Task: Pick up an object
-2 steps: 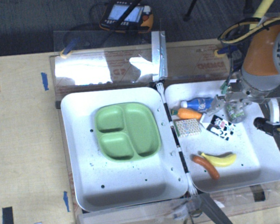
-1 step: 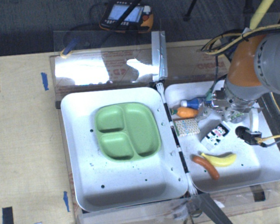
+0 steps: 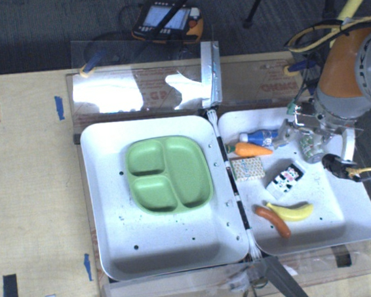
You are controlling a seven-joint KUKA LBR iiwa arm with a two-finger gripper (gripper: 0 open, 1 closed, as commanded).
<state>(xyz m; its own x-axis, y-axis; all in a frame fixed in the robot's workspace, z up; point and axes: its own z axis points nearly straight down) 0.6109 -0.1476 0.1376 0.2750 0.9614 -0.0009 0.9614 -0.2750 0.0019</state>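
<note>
Green sectioned plate [image 3: 169, 173] lies in the left white bin [image 3: 110, 251]. A handheld controller [image 3: 167, 20] sits on the floor beyond the desk [image 3: 32, 193].

Two white bins side by side on wooden bench [image 3: 34, 213]. Left bin [image 3: 117, 250]: green divided plate [image 3: 169, 173], three compartments. Right bin [image 3: 351, 216]: carrot [image 3: 253, 148] near back, blue-and-white tube [image 3: 260, 136] just behind it; patterned square packet [image 3: 247, 168]; black-and-white box [image 3: 285, 176], tilted; banana [image 3: 291, 211] touching red sausage [image 3: 272, 221] near front. Grey arm [image 3: 352, 71] with orange band over right bin's far right corner; gripper [image 3: 312, 146] low above bin floor, apart from items. Handheld controller [image 3: 167, 22] beyond bench.
</note>
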